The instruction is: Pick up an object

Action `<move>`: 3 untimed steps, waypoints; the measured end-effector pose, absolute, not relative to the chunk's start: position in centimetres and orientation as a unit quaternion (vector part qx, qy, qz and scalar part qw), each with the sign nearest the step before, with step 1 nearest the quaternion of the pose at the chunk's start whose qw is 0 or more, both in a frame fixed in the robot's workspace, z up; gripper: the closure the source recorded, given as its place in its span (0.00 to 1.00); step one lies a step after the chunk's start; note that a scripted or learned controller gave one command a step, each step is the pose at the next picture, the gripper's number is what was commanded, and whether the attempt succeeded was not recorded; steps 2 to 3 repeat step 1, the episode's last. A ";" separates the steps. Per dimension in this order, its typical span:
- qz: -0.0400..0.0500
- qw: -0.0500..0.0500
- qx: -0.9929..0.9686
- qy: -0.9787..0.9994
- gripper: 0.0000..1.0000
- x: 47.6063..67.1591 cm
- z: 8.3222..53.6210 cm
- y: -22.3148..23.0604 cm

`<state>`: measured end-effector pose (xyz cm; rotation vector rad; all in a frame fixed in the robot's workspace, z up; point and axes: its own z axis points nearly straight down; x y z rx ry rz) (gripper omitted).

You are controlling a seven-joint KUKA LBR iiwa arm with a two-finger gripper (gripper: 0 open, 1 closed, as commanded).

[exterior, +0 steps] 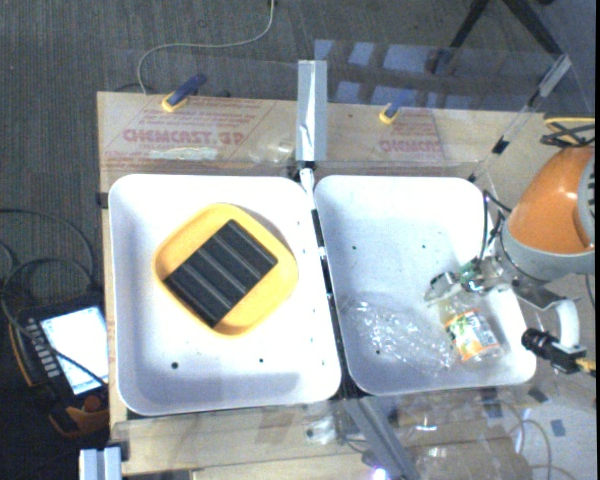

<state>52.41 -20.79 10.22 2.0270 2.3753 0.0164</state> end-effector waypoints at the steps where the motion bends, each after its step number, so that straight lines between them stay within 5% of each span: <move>1: 0.000 -0.001 0.704 0.710 1.00 57.1 18.3 -9.0; 3: 0.000 -0.001 0.704 0.710 1.00 57.1 18.3 -9.0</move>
